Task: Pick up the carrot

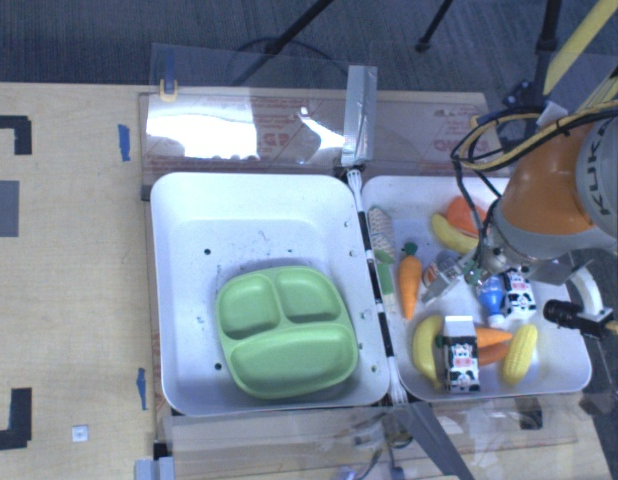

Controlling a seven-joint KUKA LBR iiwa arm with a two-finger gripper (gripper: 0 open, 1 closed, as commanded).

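The carrot [409,281], orange with a green top, lies lengthwise at the left side of the right bin [574,373], its green end pointing to the back. My gripper [442,275] hangs low over the right bin, just right of the carrot and close to it. Nothing shows the carrot lifted; it rests on the bin floor. The grey arm with its orange band [549,193] reaches in from the right above the bin's back half.
Around the gripper lie a yellow banana [449,232], an orange fruit [461,211], a blue bottle [492,296], a small milk carton [460,354], a yellow lemon [426,346], a corn cob [519,353] and a brush [381,230]. A green divided plate [284,330] sits in the left bin [189,218].
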